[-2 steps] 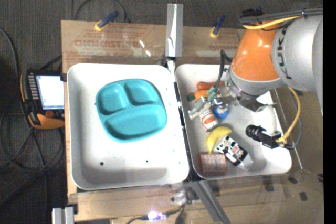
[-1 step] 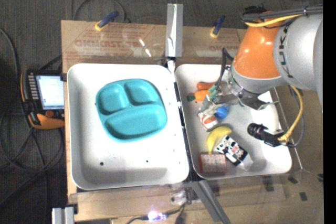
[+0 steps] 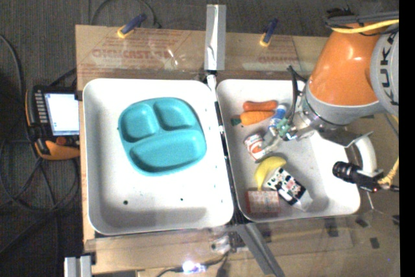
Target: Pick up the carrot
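Down at the near edge of the right bin (image 3: 353,204) we've got a flat reddish-brown packet (image 3: 262,202) with printing too small for us to read, and just right of it a black box (image 3: 286,185) with white and red patches, lettering also unreadable. A curved yellow banana (image 3: 268,168) sits just behind those two, smooth and glossy. Next back is a small red and white wrapper (image 3: 255,144), crinkly looking, text too blurry to make out.

The carrot (image 3: 256,117) lies toward the far left of that right bin, a short orange tapered piece, and right behind it, just about touching, is a second reddish-orange piece (image 3: 260,106) of similar shape. The pincer (image 3: 283,128) hangs just right of the carrot, beside a blue and white thing (image 3: 279,113) we can't identify. We can't tell how far apart its tips are, and we see nothing caught in it.

On the arm (image 3: 347,74) we can read "KU" in black letters on the grey shell at the right edge, next to the big smooth orange band.

Left bin (image 3: 97,204) is a shallow white plastic one with rounded corners, holding a matte teal divided plate (image 3: 162,134) with three compartments. Both bins sit on a brownish counter (image 3: 104,52) with faded red printing under clear film, unreadable to us. A handheld pendant (image 3: 55,117) with a lit screen sits off to the left.
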Tool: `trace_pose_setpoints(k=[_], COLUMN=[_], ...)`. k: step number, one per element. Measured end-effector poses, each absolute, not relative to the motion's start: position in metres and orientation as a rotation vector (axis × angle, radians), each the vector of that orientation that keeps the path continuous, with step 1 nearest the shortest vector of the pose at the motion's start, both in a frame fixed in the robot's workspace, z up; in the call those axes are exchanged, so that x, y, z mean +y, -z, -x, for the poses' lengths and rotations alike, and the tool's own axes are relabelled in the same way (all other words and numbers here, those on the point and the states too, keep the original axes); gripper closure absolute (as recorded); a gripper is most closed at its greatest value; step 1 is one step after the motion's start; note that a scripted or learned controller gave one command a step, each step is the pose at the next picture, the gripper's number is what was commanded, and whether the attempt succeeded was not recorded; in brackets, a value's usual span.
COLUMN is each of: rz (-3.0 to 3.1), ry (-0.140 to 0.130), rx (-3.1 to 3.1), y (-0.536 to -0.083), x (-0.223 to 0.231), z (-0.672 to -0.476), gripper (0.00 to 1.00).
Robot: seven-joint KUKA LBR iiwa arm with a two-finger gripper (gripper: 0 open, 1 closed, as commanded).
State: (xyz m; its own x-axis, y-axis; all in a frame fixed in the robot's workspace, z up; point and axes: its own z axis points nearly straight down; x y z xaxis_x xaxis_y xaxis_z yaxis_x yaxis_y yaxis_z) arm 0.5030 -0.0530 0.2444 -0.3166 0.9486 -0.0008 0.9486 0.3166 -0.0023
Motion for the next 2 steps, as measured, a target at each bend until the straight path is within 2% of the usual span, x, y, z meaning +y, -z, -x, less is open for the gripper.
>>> trace_pose_setpoints(k=[1, 2], rz=[2.259, 2.408], ry=[-0.004, -0.006], rx=[-2.181, -2.018], y=[-0.253, -0.267], x=[-0.023, -0.074], z=[-0.484, -0.484], gripper=[1.00, 1.00])
